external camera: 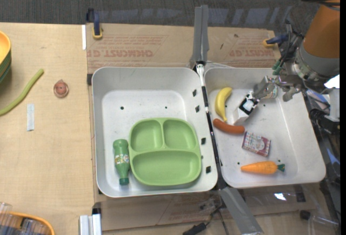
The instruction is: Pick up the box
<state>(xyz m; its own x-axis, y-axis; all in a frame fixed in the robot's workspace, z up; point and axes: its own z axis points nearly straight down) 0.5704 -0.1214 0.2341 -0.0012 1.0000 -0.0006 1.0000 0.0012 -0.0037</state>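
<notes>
The box [256, 143] is small, flat and pink with a pale label. It lies in the right bin [303, 147], between a red sausage [228, 127] and a carrot [261, 168]. My gripper [248, 105] hangs over the back half of that bin, beside a yellow banana [222, 102]. It is farther back than the box and slightly to its left, and clearly apart from it. Nothing shows held in the gripper. The arm, with its orange band [324, 31], reaches in from the upper right.
The left bin [108, 120] holds a green divided plate [164, 152] and a small green bottle [121, 160] lying beside it. A metal divider post [200, 34] stands behind the two bins. On the bench at left lie a green bean [21, 93] and a small pink item [61, 88].
</notes>
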